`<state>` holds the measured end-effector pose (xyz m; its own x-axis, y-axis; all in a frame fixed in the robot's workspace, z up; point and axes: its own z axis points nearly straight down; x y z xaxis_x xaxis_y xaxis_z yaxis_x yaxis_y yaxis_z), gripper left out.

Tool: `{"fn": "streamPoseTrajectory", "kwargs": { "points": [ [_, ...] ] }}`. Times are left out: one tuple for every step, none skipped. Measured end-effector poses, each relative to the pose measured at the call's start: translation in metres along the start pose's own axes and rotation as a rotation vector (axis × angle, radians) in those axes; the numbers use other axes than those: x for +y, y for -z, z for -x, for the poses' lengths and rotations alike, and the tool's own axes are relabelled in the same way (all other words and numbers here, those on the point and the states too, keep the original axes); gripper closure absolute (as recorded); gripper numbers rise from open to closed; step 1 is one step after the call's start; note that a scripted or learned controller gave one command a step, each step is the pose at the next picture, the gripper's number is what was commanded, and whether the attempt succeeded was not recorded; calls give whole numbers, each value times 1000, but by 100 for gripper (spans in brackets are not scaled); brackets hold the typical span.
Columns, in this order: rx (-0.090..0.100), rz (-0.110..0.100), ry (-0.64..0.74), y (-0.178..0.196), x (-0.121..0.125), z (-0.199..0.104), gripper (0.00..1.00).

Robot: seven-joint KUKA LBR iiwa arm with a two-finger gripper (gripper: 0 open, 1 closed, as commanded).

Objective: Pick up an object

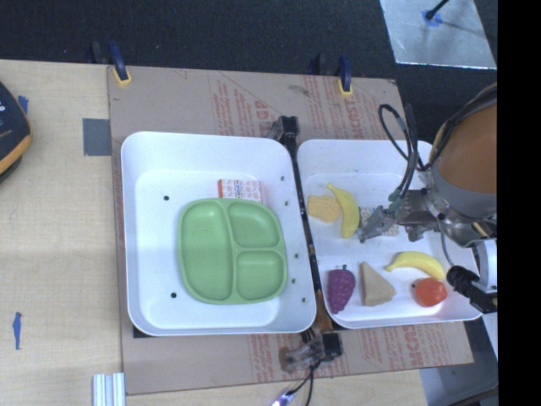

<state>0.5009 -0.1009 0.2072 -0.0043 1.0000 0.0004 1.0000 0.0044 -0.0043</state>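
My gripper (374, 224) hangs low over the middle of the right bin (385, 155), just right of a yellow banana (346, 209) and a pale yellow corn-like piece (322, 207). Nothing shows between its fingers. Below it lie a second banana (417, 264), a red tomato (430, 292), a tan wedge (374, 285) and a purple grape bunch (341, 288). The grey arm with its orange band (467, 155) comes in from the right and hides the bin's right side.
The left bin (144, 167) holds a green divided plate (232, 249) and a small red-and-white packet (239, 189) behind it. Black clips join the bins at front and back. Blue clamps pin the cardboard sheet at the far edge.
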Motion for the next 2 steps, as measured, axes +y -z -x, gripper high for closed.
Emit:
{"fn": "streamPoseTrajectory", "kwargs": {
  "points": [
    [-2,1,1,-15,66,-35,0],
    [-2,-1,0,-89,90,-5,0]
  ]
}}
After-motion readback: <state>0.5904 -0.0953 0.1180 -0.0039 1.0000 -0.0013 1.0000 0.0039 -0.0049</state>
